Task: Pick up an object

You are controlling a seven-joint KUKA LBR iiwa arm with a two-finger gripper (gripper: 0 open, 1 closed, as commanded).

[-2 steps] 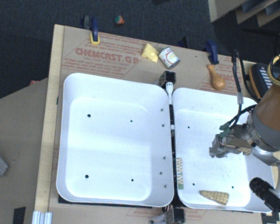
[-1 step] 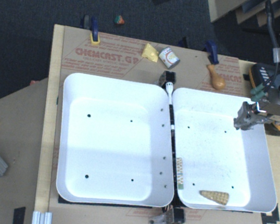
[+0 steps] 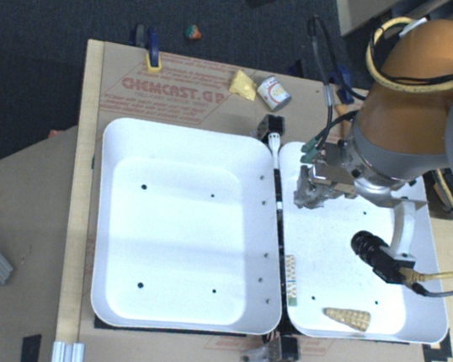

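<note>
My gripper (image 3: pixel 314 188) hangs over the far left part of the right bin (image 3: pixel 407 332), under the grey wrist and orange band. A tan woven, cone-like piece (image 3: pixel 346 317) lies near that bin's front edge, well in front of the gripper. A narrow patterned strip (image 3: pixel 290 281) rests against the bin's left wall, between the gripper and the front edge. Nothing is visibly held by the gripper.
The left bin (image 3: pixel 121 202) stands beside the right one, the two walls meeting at a ridge. On the bench behind the bins lie a yellow scrap (image 3: pixel 243 85) and a small grey-white box (image 3: pixel 273 93). A blue clamp (image 3: pixel 153 49) grips the back edge.
</note>
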